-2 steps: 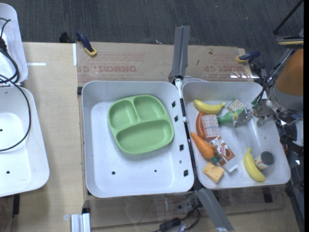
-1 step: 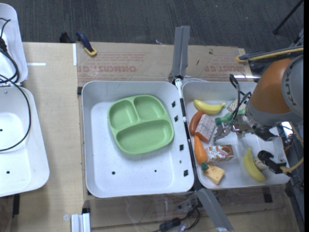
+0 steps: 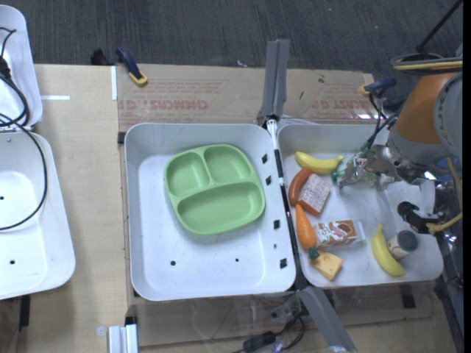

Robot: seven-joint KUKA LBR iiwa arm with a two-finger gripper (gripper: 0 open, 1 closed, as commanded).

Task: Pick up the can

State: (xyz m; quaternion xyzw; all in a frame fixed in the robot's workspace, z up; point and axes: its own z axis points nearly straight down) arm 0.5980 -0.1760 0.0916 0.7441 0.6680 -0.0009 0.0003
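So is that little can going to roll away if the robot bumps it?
Probably, if it's tipped. The can is small and round, so on its side it would likely roll across the smooth white bin. It seems to rest against a banana, which might stop it that way. It looks light, so a nudge could shift it.

Robotics lab: bench w/ white bins (image 3: 136, 197), toy food, loose cables (image 3: 22, 101).

The gripper (image 3: 352, 173) hangs over the right bin (image 3: 419, 271) beside a banana (image 3: 318, 162); the can (image 3: 402, 243) lies near another banana (image 3: 384, 253).
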